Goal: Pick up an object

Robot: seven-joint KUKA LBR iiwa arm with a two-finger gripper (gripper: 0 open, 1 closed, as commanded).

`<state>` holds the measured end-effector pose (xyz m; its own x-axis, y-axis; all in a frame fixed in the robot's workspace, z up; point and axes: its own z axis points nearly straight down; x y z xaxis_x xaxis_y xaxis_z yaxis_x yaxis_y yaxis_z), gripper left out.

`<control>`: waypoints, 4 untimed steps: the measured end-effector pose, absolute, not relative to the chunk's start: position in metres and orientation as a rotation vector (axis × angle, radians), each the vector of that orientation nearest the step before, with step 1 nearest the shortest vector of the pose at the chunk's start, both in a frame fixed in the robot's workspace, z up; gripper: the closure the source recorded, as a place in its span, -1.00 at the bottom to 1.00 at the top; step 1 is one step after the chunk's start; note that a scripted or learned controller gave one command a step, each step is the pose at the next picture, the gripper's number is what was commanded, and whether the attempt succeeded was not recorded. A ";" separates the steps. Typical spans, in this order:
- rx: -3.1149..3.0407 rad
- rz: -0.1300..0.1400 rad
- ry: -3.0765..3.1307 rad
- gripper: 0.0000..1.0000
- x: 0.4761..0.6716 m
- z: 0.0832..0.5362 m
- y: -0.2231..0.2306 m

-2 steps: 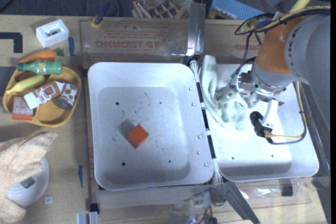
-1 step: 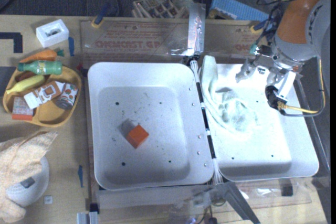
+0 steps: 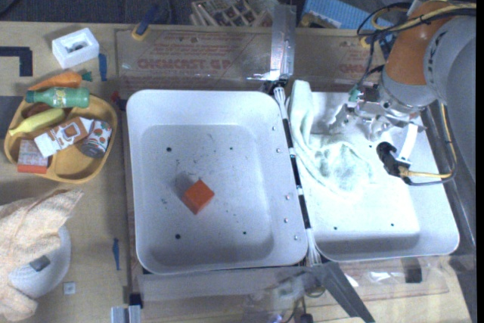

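- Tabletop [image 3: 76, 238]: light wood, carrying two shallow white bins side by side; clutter of cables and boxes beyond its far edge.
- Left bin [image 3: 151, 117]: the larger-looking of the two in this slanted view, floor speckled with dark specks.
- Right bin [image 3: 431, 238]: touching the left bin along a shared rim; near half of its floor is bare.
- Arm [image 3: 446, 57]: grey with an orange band, entering from the right over the far right part of the right bin.
- Pale cloth [image 3: 321, 144]: whitish-green, crumpled, lying in the far left part of the right bin, one fold running along the left wall.
- Wooden bowl [image 3: 68, 174]: on the tabletop left of the left bin, holding a green bottle [image 3: 59, 97], a yellow banana-like item and small packets.
- Beige cloth [image 3: 38, 227]: near left corner of the tabletop.
- Gripper [image 3: 355, 111]: hanging over the far part of the right bin, just above or at the cloth's right edge; contact unclear. State of the jaws: cannot tell, too blurred against the cloth.
- Orange block [image 3: 199, 196]: task candidate, lying alone near the centre of the left bin's floor, well apart from the gripper.
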<state>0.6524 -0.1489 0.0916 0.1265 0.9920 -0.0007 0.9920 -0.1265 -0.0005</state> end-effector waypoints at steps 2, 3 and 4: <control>2.404 -0.001 2.024 -1.00 0.592 0.171 -0.188; 2.415 0.001 2.007 -1.00 0.571 0.231 -0.138; 2.371 0.003 2.057 -1.00 0.611 0.095 -0.110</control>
<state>0.6114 -0.1102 0.0949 0.1411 0.9900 -0.0003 0.9900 -0.1411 0.0029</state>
